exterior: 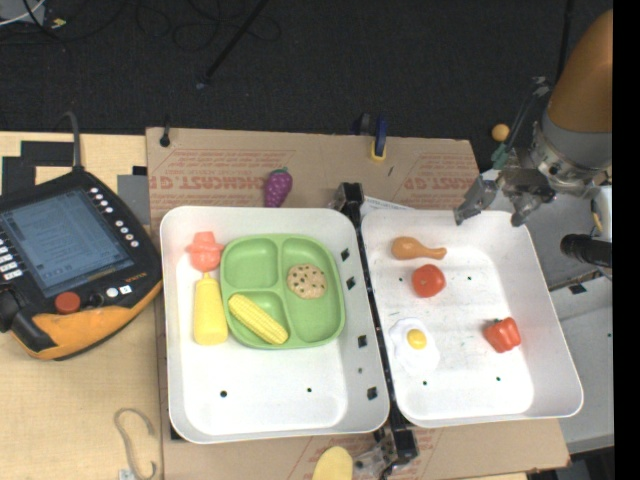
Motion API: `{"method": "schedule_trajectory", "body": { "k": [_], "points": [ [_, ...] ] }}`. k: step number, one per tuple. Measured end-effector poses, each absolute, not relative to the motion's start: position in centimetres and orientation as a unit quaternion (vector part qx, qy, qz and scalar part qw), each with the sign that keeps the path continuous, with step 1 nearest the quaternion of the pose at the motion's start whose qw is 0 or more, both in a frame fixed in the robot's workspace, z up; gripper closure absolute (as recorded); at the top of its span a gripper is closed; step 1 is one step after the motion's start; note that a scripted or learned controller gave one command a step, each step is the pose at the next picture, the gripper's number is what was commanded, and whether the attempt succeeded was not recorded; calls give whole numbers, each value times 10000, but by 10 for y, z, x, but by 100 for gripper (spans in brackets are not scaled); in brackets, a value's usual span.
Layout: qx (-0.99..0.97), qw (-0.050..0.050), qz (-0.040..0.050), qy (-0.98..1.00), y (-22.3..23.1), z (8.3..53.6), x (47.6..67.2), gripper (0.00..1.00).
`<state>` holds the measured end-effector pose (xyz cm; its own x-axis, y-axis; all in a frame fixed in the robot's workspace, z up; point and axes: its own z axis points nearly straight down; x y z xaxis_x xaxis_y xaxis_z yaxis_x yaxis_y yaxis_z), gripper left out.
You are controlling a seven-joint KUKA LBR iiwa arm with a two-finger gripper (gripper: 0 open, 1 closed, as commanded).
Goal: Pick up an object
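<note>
Arm's two-finger gripper (498, 204) hangs over the far right corner of the right shallow white bin (560, 368), fingers spread apart, nothing between them – jaws wide and bare.

Right bin contents, all lying loose on the floor:
- tan toy chicken drumstick (416, 249), far side, nearest the gripper but apart from it
- red toy tomato (428, 281), just in front of the drumstick
- white toy fried egg with yellow yolk (414, 343), near the left wall
- red toy bell pepper (503, 335), toward the right wall

Left shallow white bin (260, 408) holds a green three-compartment plastic plate (300, 318) with a brown chocolate-chip cookie (306, 281) in its far right compartment and a yellow toy corn cob (258, 318) across the near one. Beside the plate, against its left edge: a yellow toy bottle (208, 311) and a pinkish-red toy (204, 251) behind it, kind unclear.

Progress, as judged – no grasp made, nothing lifted. Everything is left: choose a piece (drumstick or tomato look handiest), descend, close, raise. Gripper sits high and off to the corner, so a sideways shift comes first
</note>
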<state>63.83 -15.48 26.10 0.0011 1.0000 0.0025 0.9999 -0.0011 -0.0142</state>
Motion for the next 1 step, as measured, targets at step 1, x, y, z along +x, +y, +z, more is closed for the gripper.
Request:
{"method": "schedule_trajectory", "body": {
  "k": [1],
  "points": [
    [-7070, 3, 4, -7072, -155, 269, 640, 0]
  ]
}}
